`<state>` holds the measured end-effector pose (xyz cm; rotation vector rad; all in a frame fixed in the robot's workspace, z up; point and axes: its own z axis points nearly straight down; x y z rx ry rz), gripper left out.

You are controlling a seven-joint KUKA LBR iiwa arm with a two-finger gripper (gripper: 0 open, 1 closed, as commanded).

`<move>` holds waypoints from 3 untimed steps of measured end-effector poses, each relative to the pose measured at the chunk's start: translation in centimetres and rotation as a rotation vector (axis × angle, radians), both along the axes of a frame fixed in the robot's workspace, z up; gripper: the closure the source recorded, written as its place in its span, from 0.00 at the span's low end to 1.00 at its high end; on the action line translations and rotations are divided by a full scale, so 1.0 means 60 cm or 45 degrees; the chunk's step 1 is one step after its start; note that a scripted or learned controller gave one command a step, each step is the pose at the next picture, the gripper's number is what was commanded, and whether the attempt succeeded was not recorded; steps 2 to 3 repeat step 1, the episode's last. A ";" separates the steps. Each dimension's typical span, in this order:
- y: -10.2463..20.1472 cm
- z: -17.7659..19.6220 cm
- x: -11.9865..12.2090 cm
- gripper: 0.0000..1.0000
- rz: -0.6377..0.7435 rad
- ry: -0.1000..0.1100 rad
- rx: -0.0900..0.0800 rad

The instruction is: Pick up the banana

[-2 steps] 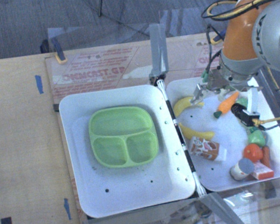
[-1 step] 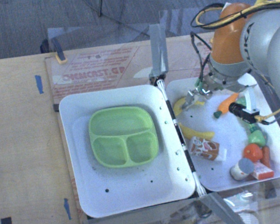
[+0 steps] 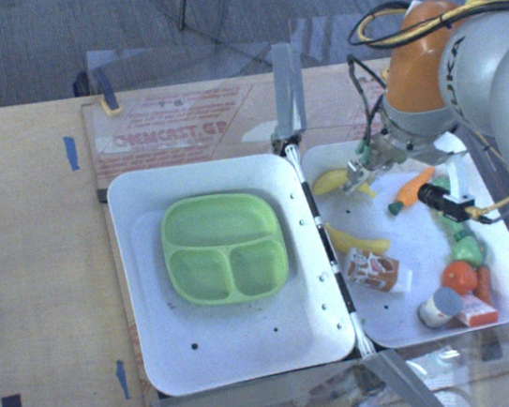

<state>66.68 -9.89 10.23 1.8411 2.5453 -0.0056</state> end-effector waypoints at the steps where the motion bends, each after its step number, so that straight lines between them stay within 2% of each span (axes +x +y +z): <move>1: 0.122 0.189 0.001 1.00 -0.232 -0.007 0.003; 3: 0.122 0.189 0.001 1.00 -0.232 -0.007 0.003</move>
